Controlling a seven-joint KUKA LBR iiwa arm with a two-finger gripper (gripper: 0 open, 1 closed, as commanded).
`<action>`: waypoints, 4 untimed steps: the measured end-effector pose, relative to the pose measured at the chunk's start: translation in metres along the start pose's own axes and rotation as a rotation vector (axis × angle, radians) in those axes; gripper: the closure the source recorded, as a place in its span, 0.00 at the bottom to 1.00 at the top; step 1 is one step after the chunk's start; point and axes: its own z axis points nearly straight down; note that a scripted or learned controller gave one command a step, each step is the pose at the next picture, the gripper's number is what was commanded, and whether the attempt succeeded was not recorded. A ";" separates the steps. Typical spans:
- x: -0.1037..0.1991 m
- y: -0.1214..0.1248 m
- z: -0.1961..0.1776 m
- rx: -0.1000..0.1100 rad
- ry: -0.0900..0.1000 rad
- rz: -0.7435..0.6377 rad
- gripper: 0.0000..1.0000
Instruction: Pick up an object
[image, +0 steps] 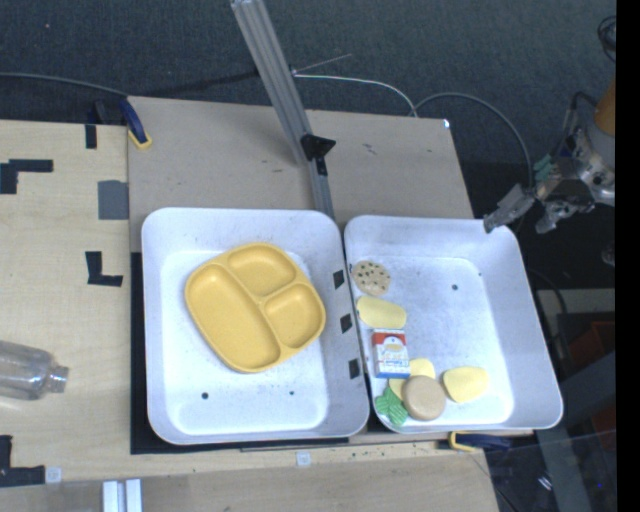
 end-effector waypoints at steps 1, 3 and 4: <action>0.000 -0.011 -0.022 0.006 0.002 0.003 0.00; 0.001 -0.052 0.135 0.009 0.003 0.003 0.00; 0.005 -0.022 0.121 0.006 0.003 0.000 0.00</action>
